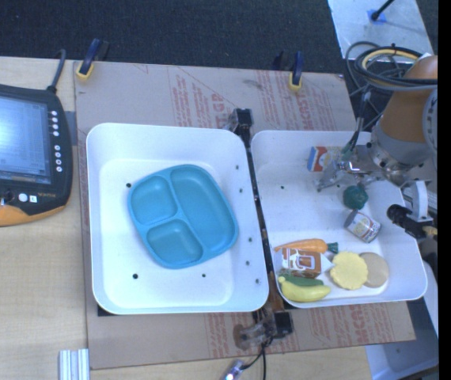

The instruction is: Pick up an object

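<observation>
You see the gripper (pixel 342 172) low over the right bin (pixel 289 153), beside a small carton (pixel 316 158) and a dark green item (pixel 356 195). Whether it grips anything, you cannot tell. Most candidates crowd the near edge: carrot (pixel 308 245), banana (pixel 305 290), can (pixel 362 226). The left bin (pixel 107 157) holds a blue tray (pixel 181 214).

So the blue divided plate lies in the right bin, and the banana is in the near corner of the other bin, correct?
Not quite. The camera view shows the blue divided plate in the left bin, not the right one. The banana is in the near corner of the other bin, as you said.
</observation>
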